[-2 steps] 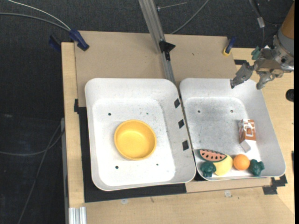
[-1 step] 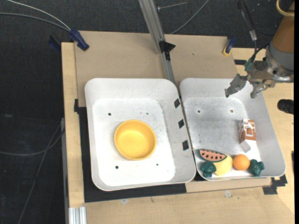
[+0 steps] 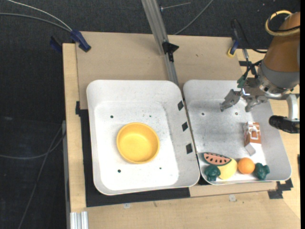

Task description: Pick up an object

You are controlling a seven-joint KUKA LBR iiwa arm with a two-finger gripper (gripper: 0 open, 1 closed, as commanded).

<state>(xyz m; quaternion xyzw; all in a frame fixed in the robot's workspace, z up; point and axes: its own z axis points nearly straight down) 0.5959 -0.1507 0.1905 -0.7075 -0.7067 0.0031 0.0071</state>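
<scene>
White bin [image 3: 281, 163] on the right is where it all sits, and the hand [image 3: 238, 101] hangs over the bin's upper half, fingers spread wide and gripping nothing. Nearest target looks like the small brown-and-white carton [image 3: 252, 133], lying just below and a touch right of the hand, its long side running up and down the frame. Further down, crowded along the near rim: a watermelon slice [image 3: 216, 158], a lemon [image 3: 229, 169], an orange [image 3: 246, 166], two green pieces. I'd say a short drop toward the camera lines it up.
</scene>
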